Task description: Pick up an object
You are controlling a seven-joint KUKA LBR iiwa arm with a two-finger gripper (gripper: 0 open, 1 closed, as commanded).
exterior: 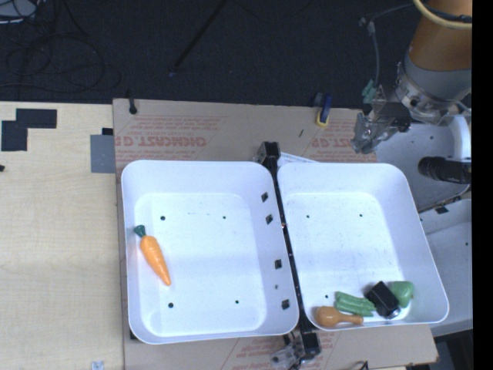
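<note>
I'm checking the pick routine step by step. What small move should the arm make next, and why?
Probably swing the tool forward and down toward the near corner of the right bin, since it hangs above the bin's far edge, while the black block, green pod and orange gourd-shaped toy lie clustered there.

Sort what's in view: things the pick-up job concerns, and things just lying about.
Job:
- carrot, left bin
- green pod, black block, green piece, orange gourd, right bin
- end effector

Lying about:
- yellow-and-blue clamp
- cardboard sheet
- cables
</note>
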